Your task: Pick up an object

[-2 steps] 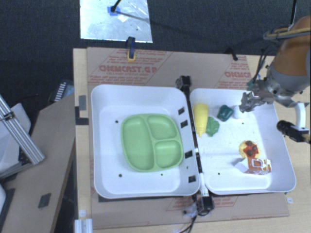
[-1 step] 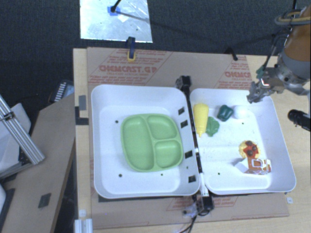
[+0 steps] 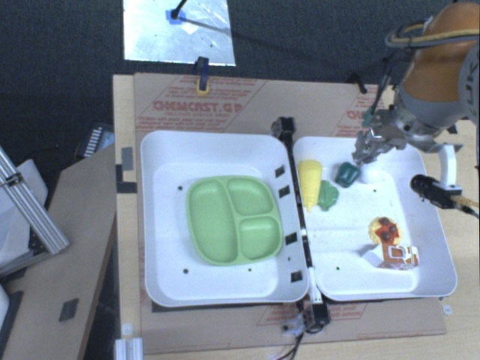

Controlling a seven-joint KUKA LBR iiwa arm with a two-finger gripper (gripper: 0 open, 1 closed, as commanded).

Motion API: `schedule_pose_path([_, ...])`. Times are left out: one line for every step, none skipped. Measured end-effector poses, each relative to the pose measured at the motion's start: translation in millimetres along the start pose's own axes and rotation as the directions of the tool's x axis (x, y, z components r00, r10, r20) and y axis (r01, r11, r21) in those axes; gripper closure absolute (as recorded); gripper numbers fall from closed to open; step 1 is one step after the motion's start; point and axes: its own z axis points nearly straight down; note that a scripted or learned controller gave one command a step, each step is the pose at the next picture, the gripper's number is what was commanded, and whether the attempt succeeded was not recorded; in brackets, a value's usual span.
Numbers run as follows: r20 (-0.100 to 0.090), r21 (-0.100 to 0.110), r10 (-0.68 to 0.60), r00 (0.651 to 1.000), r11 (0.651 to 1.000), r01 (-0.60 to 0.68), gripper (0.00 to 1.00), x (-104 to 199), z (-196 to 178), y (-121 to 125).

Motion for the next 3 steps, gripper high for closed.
schedule_pose_path([-0.001, -0.001, -0.001, 1.0, 1.0, 0.001, 1.0, 60, -4, 1])
schedule_pose_path([-0.001, 0.001, -0.001, 1.0, 1.0, 0.001, 1.0, 114, -3, -5])
schedule_pose_path([-0.001, 0.002, -0.001, 1.0, 1.0, 0.001, 1.0, 167, 15, 2])
